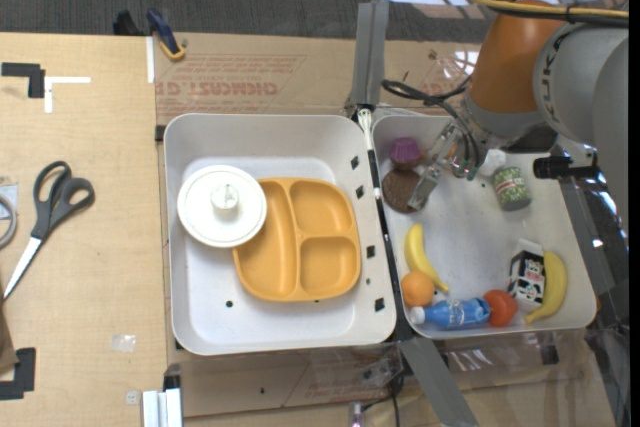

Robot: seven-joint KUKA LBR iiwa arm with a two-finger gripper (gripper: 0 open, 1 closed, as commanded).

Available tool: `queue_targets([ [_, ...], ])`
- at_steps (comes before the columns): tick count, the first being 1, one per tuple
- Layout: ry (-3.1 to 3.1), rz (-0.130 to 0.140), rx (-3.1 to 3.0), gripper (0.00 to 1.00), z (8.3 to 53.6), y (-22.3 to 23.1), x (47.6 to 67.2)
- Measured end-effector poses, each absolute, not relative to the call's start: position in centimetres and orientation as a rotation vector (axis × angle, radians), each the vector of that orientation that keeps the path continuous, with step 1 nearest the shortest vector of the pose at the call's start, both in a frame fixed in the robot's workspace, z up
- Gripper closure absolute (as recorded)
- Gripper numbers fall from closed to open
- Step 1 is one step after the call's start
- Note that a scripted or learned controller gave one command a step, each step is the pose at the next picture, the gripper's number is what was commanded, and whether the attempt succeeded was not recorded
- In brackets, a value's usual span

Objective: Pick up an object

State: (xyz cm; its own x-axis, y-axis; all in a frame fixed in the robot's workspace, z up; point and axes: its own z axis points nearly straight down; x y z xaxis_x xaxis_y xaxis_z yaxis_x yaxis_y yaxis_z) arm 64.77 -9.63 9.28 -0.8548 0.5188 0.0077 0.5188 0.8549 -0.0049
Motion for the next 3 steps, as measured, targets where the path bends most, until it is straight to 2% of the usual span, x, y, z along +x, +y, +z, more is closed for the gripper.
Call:
queue_targets([
  [1,-2.952,0.001,-1.080,0.00,9.3,-15.1,57.3],
  [2,-2.924,0.001,-1.159,0.00,9.4,-22.3,53.6],
  [3,-2.856,0.000,-1.318,0.00,9.3,-22.2,49.5],
])
